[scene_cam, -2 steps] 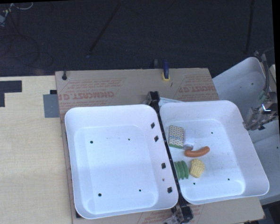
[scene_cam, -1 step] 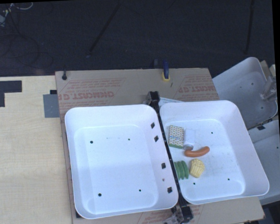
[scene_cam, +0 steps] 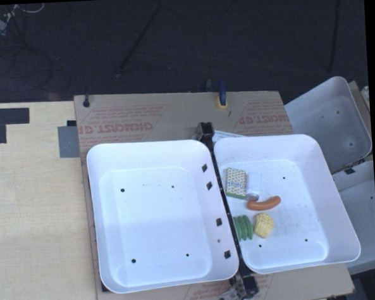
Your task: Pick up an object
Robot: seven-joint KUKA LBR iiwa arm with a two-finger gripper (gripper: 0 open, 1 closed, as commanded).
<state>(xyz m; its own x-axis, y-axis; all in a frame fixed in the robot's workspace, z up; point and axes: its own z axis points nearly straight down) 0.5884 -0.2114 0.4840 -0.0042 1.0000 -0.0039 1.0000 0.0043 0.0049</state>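
The right bin (scene_cam: 315, 170) holds four small things, all gathered in its left half, close to the wall it shares with the left bin (scene_cam: 153, 215).

Farthest back lies a small patterned packet (scene_cam: 235, 182), flat, its long axis running near to far with a slight tilt. Just nearer and to its right is an orange sausage (scene_cam: 264, 203), lying across the bin: its long axis goes left to right, the right end turned a little toward the far side. A small pale scrap sits between the packet and the sausage's left end; what it is cannot be told.

Nearer again are a green vegetable piece (scene_cam: 243, 228), long axis near to far and just beside the shared wall, and a yellow corn piece (scene_cam: 264, 225) touching or almost touching its right side, tilted with its far end to the right. The sausage lies just beyond both.

Black clips (scene_cam: 209, 185) line the seam between the bins. Both bins rest on a brown cardboard sheet (scene_cam: 173, 115) with printed lettering, and a blue and yellow clamp (scene_cam: 221, 94) stands at its far edge. The pale wooden surface (scene_cam: 33, 219) spreads to the left, and a grey-white panel (scene_cam: 328, 122) lies at the far right.
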